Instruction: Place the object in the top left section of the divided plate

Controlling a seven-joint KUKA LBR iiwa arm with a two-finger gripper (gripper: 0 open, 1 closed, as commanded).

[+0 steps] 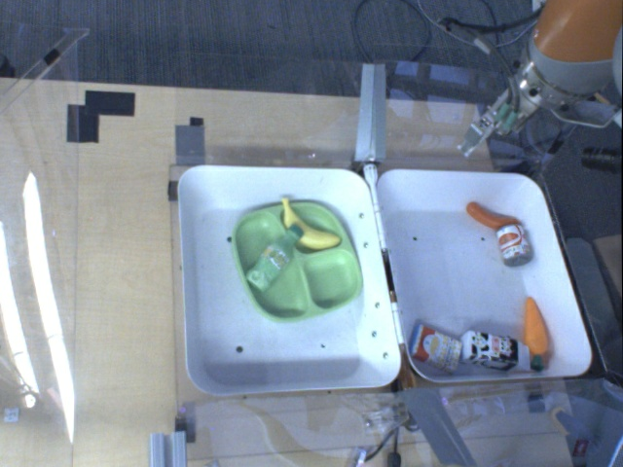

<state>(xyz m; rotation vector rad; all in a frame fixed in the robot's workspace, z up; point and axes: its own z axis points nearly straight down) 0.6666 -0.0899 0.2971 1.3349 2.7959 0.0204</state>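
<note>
The green divided plate (331, 282) lies in the left bin (209, 358). A yellow banana (310, 233) rests in the plate's upper section, and a small clear bottle (270, 264) lies in its left section. My gripper (484, 132) hangs beyond the far edge of the right bin (438, 280), near that bin's top right corner, away from every object. Nothing can be seen held in it.
The right bin holds an orange sausage (484, 213) and a small can (514, 243) at its far right. An orange carrot (534, 327) lies at the right wall. A red-labelled bottle (436, 346) and a black-and-white bottle (492, 350) lie along the near edge. Cables (428, 27) loop behind the bins.
</note>
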